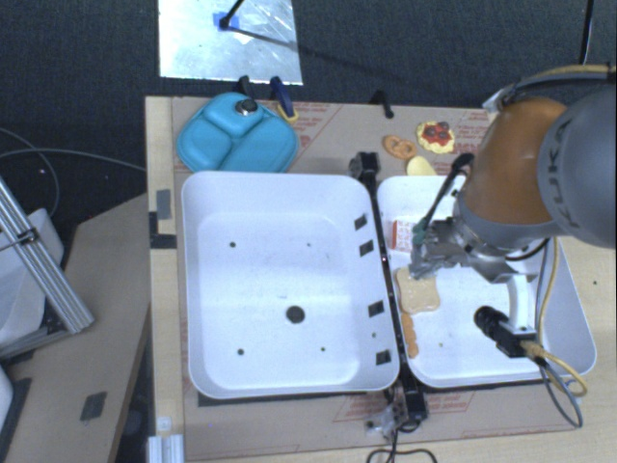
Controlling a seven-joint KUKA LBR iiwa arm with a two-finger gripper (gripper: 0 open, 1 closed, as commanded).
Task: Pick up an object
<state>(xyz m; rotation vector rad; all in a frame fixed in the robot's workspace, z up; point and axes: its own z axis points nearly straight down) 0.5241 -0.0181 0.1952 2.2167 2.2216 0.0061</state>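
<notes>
In the right bin [569, 326], a tan slice of toy bread [420, 295] lies against the left wall. My gripper [424, 264] hangs right over the bread's upper edge, and the grey and orange arm comes in from the right. A white carton with red print [399, 231] stands just above the gripper, partly hidden by it. Below the bread, a small orange piece [410, 337] lies along the wall.
The left bin [222, 220] has a small dark round spot [295, 314] on its floor. Behind the bins lie a blue divided dish [236, 135], a brown pretzel-like toy [398, 147], a small toy pizza [436, 136] and a yellow piece [419, 167].
</notes>
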